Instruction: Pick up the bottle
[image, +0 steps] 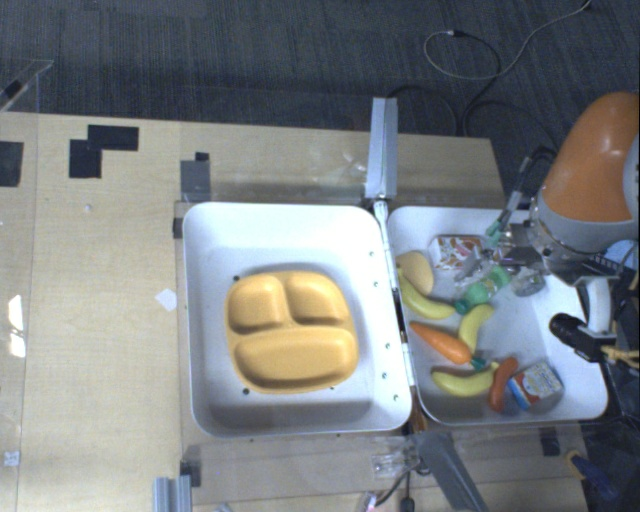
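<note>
Gripper (508, 262) is low in the right bin (590, 405), over a clear green-capped bottle (487, 280).
Bottle's long axis runs diagonally, cap toward lower-left; can't tell the grip state.

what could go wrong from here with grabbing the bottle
1. The bottle lies wedged among a banana, a snack packet and a carrot, so the end effector could close on a neighbour instead, or on both.
2. The bottle looks small and lies on its side, so it may roll or slip out of a pinch.
3. The arm hangs close over the right bin's far wall, so a steep descent might clip it.
</note>
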